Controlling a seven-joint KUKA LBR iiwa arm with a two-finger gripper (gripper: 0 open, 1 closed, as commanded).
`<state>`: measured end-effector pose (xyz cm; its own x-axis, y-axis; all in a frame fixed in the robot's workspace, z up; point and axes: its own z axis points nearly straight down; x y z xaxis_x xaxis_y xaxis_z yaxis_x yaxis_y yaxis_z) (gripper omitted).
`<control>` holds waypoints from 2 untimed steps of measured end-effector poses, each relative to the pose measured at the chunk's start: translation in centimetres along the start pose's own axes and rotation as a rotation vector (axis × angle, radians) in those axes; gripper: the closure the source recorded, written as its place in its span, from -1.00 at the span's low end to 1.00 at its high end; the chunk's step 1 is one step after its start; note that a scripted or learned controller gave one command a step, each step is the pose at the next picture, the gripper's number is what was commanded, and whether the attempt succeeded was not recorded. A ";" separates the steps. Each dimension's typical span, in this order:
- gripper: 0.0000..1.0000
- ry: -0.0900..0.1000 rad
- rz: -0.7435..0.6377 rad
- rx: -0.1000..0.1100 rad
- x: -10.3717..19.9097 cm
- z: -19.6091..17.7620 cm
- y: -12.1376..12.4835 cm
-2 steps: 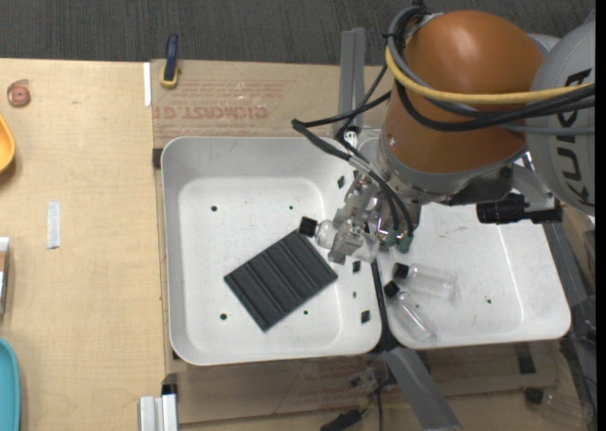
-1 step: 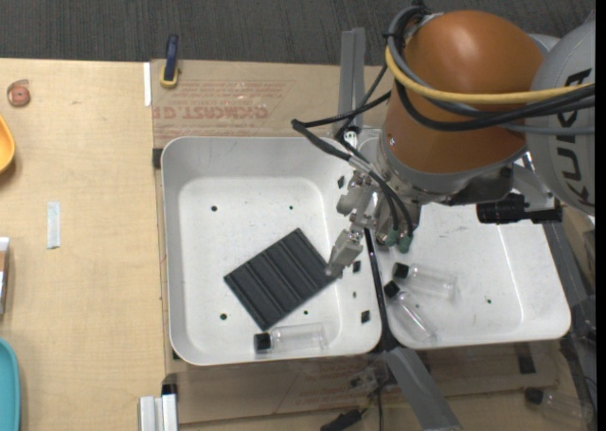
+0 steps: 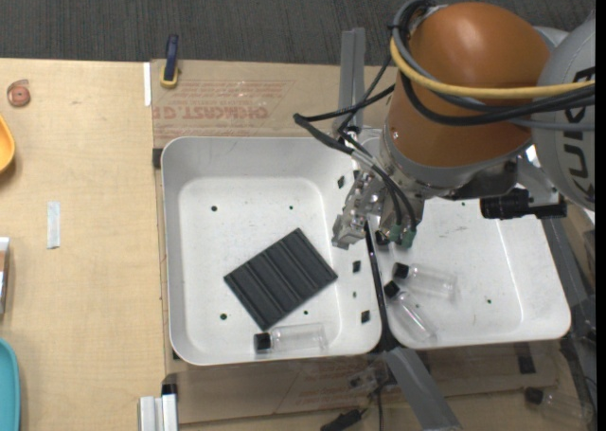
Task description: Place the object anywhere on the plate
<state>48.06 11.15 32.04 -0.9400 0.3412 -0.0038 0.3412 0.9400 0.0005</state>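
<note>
A dark ribbed rectangular plate (image 3: 280,277) lies tilted on the floor of the left bin (image 3: 189,230). A clear tube with a black cap (image 3: 290,337) rests near that bin's front wall, just below the plate and apart from it. Two more clear capped tubes (image 3: 428,280) (image 3: 411,315) lie in the right bin (image 3: 511,315) near its left front corner. My gripper (image 3: 360,223) hangs over the wall between the two bins, up and to the right of the plate. The orange wrist band (image 3: 464,69) hides much of the right bin's back.
Cables (image 3: 331,131) loop from the wrist over the back of the left bin. A blue clamp (image 3: 170,60) sits at the cardboard's far edge. On the bench at the far left are an orange item (image 3: 5,150) and a teal item (image 3: 8,386).
</note>
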 end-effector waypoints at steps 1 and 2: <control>1.00 0.005 -0.333 0.001 3.0 6.0 7.5; 1.00 0.000 -0.453 -0.001 -1.3 -1.7 -2.4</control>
<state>48.49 8.42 33.72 -0.9945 -0.1051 -0.0037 -0.1051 0.9945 0.0000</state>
